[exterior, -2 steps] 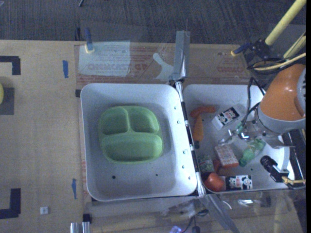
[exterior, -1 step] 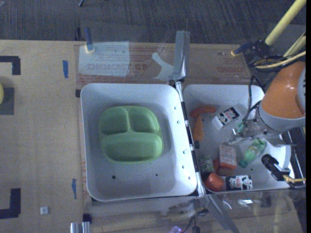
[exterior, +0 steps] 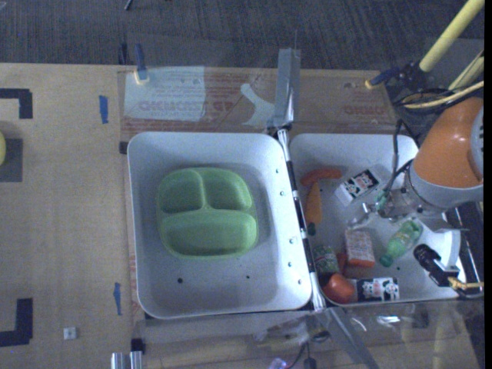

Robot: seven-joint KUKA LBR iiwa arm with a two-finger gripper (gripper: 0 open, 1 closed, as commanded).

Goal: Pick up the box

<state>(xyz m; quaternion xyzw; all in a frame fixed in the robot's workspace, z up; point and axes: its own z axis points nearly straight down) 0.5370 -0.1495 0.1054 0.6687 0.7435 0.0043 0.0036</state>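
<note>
Claw (exterior: pixel 382 207) (grip state unclear) above box (exterior: pixel 358 247) in right bin (exterior: pixel 327 151); green tray (exterior: pixel 206 211) in left bin (exterior: pixel 146 229).

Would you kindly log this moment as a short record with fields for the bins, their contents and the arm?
left bin: green divided plate
right bin: small orange-red box, green bottle, orange tool, tomato, two black-and-white cartons
arm: over the right bin
gripper: above the box, beside the bottle
box: lying on the bin floor, not held

The small orange-red box (exterior: pixel 359 247) lies flat in the right bin (exterior: pixel 338 146).
</note>
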